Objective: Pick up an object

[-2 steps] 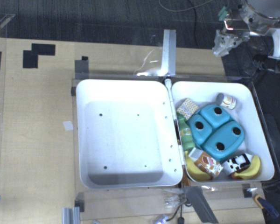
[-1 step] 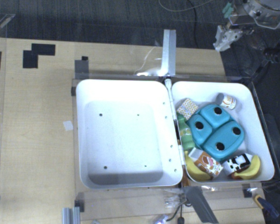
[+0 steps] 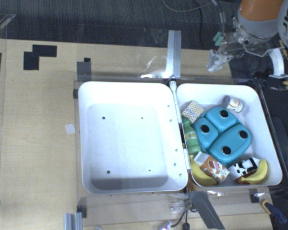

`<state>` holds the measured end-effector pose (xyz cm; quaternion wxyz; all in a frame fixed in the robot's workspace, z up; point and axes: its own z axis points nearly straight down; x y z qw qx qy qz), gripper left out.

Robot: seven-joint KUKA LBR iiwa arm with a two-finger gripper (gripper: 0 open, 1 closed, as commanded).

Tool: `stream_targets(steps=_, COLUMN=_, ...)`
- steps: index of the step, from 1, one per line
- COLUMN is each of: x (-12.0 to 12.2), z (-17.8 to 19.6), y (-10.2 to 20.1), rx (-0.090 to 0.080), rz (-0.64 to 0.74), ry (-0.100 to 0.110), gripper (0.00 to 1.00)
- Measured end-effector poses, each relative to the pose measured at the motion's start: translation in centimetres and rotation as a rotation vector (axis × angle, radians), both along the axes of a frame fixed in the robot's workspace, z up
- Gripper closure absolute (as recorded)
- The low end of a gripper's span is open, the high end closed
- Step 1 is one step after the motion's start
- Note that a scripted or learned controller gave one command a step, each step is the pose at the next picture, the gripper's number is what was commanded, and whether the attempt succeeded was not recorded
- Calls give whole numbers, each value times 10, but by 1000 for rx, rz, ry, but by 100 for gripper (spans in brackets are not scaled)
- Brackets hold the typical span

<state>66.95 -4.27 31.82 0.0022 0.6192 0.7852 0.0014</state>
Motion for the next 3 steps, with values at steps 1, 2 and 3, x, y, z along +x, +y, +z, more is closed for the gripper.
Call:
stream_targets(steps=1, x=0, z=31, y=11, rx=-1, rz=71, ry=-2, gripper=100)
stream_targets(steps=2, x=1, z=44, y=12, rx=-1, rz=75, ry=-9, gripper=100)
stream_targets(steps=3, x=0, z=74, y=19, rx=-2, rz=202, ry=-3, gripper=100)
